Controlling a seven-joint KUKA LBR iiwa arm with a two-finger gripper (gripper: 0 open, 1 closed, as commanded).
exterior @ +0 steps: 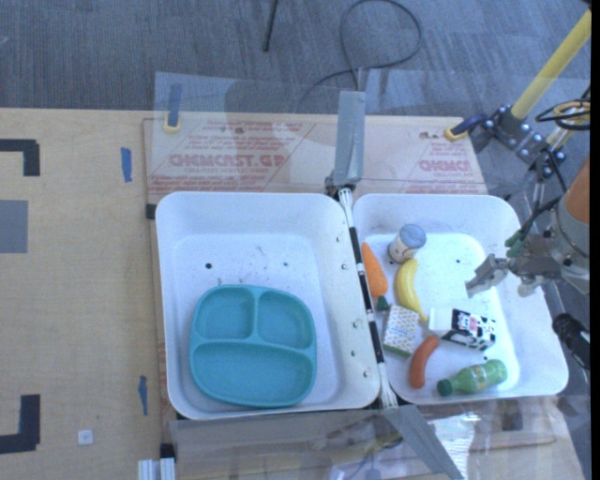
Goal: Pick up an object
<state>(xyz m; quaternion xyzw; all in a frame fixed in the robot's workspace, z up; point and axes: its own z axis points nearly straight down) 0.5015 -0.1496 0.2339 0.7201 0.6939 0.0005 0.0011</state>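
Objects for picking are gathered in the right bin (pixel 534 375), a shallow white tray with rounded corners. A curved yellow banana (pixel 409 284) is seen near its centre, with a tapered orange carrot (pixel 375 272) laid along the left wall. A small jar with a bluish-grey lid (pixel 407 242) is tipped near the top of the banana. Below it, a speckled square sponge (pixel 402 329) with a green edge is placed beside a smooth orange-red sausage (pixel 423 360). A black-and-white carton (pixel 472 328) is set just right of the banana's lower end, and a green bottle (pixel 475 377) is laid on its side near the front rim.

The gripper (pixel 492 274) is held over the right part of this bin, above the carton; whether its metal fingers are apart or together cannot be told, and nothing is seen between them.

The left bin (pixel 178 225) is occupied by a teal divided plate (pixel 252 345) of three compartments, with dark specks scattered on the white floor behind it.

Both bins are set on a pale wooden bench (pixel 75 281) marked with black and blue tape. A sheet of printed cardboard (pixel 234 155) is laid behind them, and grey carpet (pixel 141 37) crossed by a black cable (pixel 384 28) is visible beyond.
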